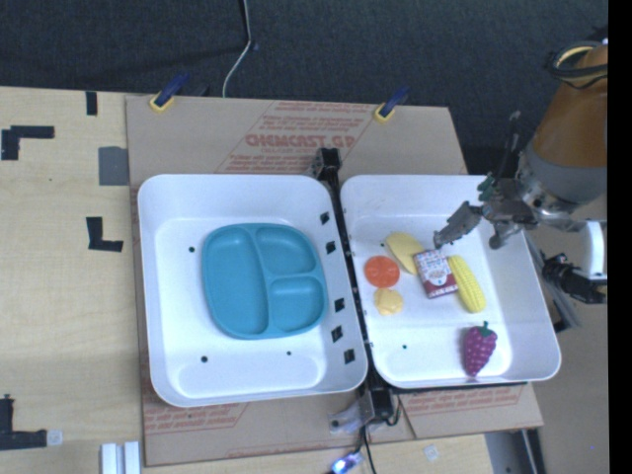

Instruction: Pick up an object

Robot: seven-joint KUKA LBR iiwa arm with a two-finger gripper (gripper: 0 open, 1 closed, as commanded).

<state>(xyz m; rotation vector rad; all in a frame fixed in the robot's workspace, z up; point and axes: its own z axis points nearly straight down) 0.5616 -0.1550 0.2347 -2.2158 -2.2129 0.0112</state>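
The right bin (513, 363) holds several toy foods. A pale yellow banana-like piece (403, 250) lies beside an orange round fruit (382, 271), with a small yellow lemon (390, 302) below them. A red carton (434, 273) and a yellow corn cob (466, 282) lie side by side. Purple grapes (479, 348) sit near the front. My gripper (471, 233) hangs over the bin's upper right part, just above and behind the carton and corn. Its fingers are spread open with nothing between them.
The left bin (168, 225) carries a blue divided plate (265, 279). A black divider (341, 255) with clips runs between the bins. The arm's grey body and orange band (573, 117) come in from the right, over the right bin's far corner.
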